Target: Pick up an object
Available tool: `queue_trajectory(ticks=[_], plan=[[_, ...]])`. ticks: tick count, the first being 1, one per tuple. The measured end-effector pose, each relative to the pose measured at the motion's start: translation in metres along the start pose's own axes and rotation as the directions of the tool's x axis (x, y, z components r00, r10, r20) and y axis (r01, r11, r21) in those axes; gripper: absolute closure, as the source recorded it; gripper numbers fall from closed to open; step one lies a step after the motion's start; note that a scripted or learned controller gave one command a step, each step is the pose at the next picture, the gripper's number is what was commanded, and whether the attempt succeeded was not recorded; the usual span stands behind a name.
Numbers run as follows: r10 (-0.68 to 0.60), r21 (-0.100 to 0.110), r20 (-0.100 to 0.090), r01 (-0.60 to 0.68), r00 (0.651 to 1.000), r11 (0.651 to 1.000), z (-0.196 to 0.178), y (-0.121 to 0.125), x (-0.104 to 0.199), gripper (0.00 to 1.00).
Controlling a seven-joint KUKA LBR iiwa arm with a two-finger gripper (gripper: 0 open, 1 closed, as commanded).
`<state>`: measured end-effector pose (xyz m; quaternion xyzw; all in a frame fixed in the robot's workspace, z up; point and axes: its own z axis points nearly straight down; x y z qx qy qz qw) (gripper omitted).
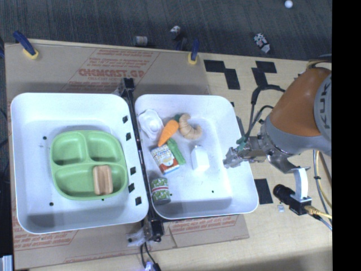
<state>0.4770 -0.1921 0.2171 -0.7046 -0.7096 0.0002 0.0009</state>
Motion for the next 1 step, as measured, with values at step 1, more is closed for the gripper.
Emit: queue_trajectory(ticks=[1], plan=[[-0.001, 0.004, -0.001, 0.001, 1.0, 1.0, 0.1206, -0.001, 0.0398, 1.0]])
